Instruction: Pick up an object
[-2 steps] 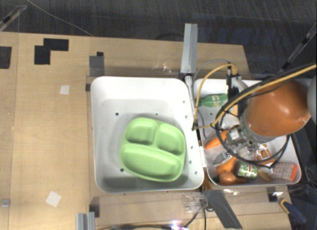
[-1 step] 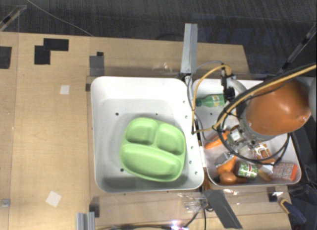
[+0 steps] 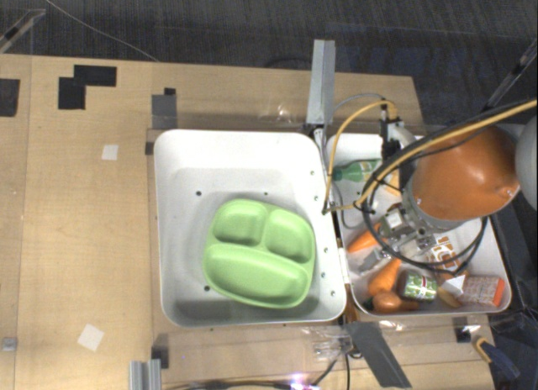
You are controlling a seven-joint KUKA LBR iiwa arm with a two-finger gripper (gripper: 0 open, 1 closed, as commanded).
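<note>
While the arm's orange band hangs over the right bin, the gripper sits low among cables; how it is set I cannot tell. Just near-left of it lies what seems a carrot, slanting near-left to far-right, beside a small can

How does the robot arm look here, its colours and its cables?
The arm is grey, with a rounded orange band above the wrist. Yellow and black cables loop around the wrist, over the right bin. The gripper's metal parts look blurred.
</note>
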